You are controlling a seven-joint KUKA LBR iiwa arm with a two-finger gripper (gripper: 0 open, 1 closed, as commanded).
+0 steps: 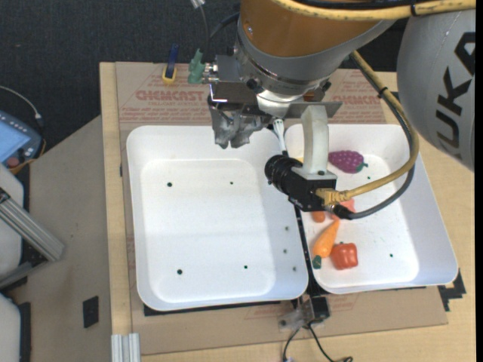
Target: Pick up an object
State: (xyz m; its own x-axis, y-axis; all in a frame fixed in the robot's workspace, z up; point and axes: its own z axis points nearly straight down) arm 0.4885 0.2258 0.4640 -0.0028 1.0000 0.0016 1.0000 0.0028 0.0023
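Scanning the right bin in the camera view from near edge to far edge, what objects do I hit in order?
red pepper → carrot → purple grapes, all in the right bin.

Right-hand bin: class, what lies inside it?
In the right bin: purple grapes, a carrot and a red pepper. The arm's black fitting covers part of another reddish item.

You can read red printed lettering on the cardboard sheet (pixel 143 81) under the two bins: it looks like "CHEMCAST" at the sheet's far left edge, and a second red print at the far right is mostly hidden by the arm. On the grey arm casing (pixel 445 74) at right, large dark letters read "UK", cut off.
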